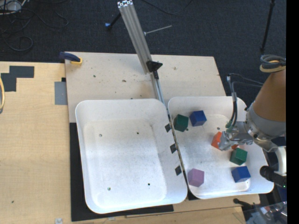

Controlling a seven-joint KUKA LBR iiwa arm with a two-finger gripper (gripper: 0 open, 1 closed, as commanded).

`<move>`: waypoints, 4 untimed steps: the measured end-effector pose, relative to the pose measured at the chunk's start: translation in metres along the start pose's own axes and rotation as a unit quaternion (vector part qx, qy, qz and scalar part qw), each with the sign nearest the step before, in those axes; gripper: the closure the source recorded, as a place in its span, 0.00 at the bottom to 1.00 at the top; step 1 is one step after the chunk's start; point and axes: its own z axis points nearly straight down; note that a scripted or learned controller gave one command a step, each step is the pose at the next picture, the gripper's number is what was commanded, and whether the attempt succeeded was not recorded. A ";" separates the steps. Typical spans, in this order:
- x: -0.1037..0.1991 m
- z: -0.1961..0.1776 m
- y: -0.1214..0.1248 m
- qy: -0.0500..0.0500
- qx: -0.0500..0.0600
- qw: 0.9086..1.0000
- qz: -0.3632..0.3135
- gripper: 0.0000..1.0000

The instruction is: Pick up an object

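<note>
Orange block [216, 139] sits in the right bin [210, 196], mid-right area, directly at the gripper [226, 142]. Gripper is down inside that bin, its metal fingers beside or over the block's right edge. Can't tell how far the jaws are open, or whether the block is actually between them; the fingers and block overlap from this angle.

Arm [270, 107] comes in from the right, orange band above the grey wrist, cable looping up along its left side.

Other items in the right bin:
- dark green cube [181, 122] near the upper left, close to the divider side
- blue cube [198, 118] just beside it, to the right, nearly touching
- second green cube [239, 156] just below-right of the gripper, near it
- second blue cube [241, 174] below that, near the bin's lower right corner
- purple cube [195, 177] at the lower left, close to the wall shared with the left bin

Left bin [122, 107] has just small dark specks on its floor.

Aluminium extrusion bar [135, 34] slants from top centre down toward the seam between the bins. A blue-handled clamp [70, 57] sits at the bench's upper left corner.
</note>
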 end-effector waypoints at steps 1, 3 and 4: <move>-0.001 -0.053 0.001 0.000 0.001 1.000 0.000 1.00; 0.088 -0.032 0.034 0.001 0.005 1.000 -0.001 1.00; 0.136 -0.014 0.043 0.001 0.006 1.000 -0.001 1.00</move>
